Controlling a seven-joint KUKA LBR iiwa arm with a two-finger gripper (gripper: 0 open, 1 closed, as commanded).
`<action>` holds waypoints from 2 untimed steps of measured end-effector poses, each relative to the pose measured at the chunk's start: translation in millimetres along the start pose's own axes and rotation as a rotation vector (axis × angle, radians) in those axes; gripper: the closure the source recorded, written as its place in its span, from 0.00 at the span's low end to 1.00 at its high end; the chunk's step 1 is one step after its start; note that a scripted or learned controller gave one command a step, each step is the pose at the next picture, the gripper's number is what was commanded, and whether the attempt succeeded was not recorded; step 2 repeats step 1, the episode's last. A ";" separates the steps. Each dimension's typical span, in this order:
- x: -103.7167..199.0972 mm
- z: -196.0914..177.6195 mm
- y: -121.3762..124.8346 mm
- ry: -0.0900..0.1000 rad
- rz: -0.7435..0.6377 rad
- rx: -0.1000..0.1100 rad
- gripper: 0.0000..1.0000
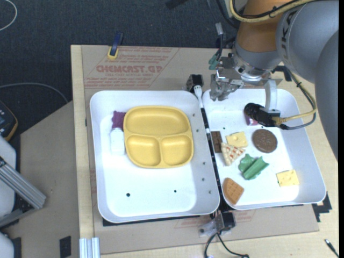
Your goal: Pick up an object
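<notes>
The left bin holds a yellow tray; the right bin holds a brown disc, a green piece and a yellow cube.

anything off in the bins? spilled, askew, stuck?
Mostly fine. One oddity: a small white bottle with a purple cap sits wedged between the yellow divided plate and the left bin's wall. Toy food pieces in the right bin lie loose; nothing spilled outside.
</notes>
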State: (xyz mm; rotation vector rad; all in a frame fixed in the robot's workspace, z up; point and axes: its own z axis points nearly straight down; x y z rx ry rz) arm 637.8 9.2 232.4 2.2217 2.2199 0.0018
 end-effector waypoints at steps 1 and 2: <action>4.1 1.6 -2.8 0.000 -0.001 0.003 1.00; 4.1 1.6 -2.8 0.000 -0.001 0.003 1.00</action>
